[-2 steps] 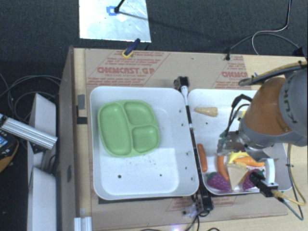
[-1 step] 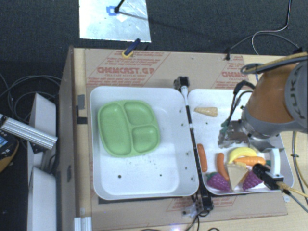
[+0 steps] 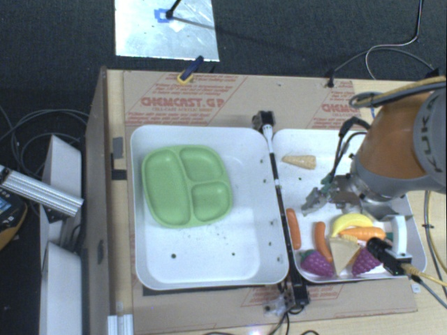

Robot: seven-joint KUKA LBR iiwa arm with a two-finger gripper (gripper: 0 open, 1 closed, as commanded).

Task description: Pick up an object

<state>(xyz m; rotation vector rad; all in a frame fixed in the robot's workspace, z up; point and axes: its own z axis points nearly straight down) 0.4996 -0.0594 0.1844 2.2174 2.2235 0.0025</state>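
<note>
Toy food heaped at near edge of right bin: banana, two carrots, grape bunches, pale wedge. You'd judge it light, stiff, slick plastic; take carrot by left wall across its narrow middle. Hand hovers above right bin's middle, fingers apart, nothing between them. Pale pastry piece sits near far edge. Left bin holds green divided plate.
</note>
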